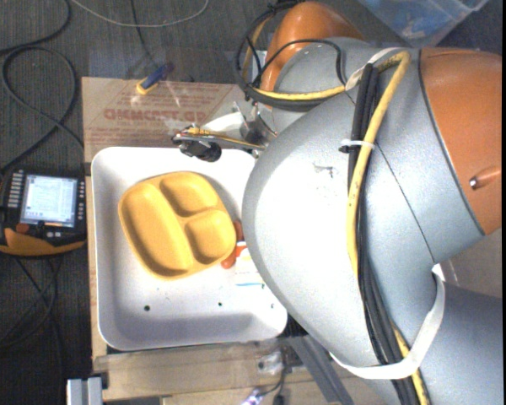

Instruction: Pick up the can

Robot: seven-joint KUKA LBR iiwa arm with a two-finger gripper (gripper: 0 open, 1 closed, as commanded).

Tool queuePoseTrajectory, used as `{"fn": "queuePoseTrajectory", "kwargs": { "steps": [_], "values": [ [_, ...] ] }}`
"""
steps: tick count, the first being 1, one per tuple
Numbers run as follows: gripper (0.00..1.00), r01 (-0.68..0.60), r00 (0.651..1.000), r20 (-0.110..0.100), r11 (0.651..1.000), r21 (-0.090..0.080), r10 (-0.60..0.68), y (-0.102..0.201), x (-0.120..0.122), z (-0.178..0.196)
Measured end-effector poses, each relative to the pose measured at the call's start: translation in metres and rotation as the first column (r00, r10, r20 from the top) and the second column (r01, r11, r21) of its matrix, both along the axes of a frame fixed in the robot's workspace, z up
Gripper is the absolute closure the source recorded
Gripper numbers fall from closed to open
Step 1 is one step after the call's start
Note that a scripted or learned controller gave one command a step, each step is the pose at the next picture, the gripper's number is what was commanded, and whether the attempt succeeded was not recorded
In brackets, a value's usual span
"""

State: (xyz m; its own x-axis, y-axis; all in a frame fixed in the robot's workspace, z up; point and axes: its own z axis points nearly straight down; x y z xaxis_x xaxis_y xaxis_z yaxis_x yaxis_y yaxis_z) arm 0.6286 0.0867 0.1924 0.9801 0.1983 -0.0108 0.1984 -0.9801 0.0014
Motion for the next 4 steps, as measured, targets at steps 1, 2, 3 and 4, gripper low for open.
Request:
{"fn": "queuePoseTrajectory", "kwargs": {
  "steps": [1,2,3,4],
  "values": [
    [1.00,-0.002,1.000,0.003,1.000,0.001,0.002,0.079,0.019,0.017],
    [1.00,0.000,1.000,0.003,1.000,-0.003,0.000,0.012,-0.001,0.055],
    [1.00,-0.012,1.000,0.005,1.000,-0.005,0.012,-0.052,-0.021,0.234],
    [1.00,-0.002,1.000,0.002,1.000,-0.003,0.003,-0.033,0.013,0.135]
  ]
}}
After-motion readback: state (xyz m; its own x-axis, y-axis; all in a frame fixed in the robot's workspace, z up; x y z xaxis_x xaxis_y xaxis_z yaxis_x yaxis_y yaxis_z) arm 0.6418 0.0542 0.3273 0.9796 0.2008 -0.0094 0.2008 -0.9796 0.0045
